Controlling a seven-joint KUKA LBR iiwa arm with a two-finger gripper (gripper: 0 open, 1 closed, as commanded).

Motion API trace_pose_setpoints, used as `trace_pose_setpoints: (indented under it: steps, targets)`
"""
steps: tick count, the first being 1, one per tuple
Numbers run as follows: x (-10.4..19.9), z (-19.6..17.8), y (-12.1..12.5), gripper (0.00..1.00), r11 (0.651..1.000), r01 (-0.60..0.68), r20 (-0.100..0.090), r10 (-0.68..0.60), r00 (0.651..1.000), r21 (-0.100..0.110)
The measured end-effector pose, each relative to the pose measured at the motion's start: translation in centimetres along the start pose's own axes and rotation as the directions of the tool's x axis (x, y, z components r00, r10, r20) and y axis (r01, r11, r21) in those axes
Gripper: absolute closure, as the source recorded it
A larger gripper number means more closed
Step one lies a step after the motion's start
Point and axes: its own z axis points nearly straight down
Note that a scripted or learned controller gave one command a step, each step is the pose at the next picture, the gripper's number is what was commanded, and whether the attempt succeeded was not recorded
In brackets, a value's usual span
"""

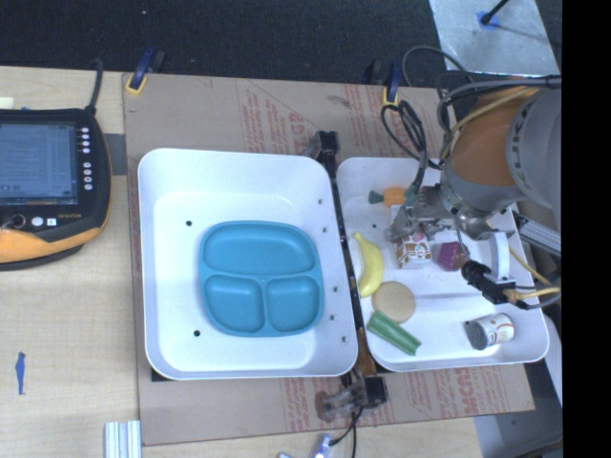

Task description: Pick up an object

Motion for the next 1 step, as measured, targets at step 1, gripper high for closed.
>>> trace_pose_setpoints:
  steps: [1]
  targets:
    - [7.67,-9.03,-2.41,1.0,1.0,-0.001,-0.003,0.001,1.0,-0.004]
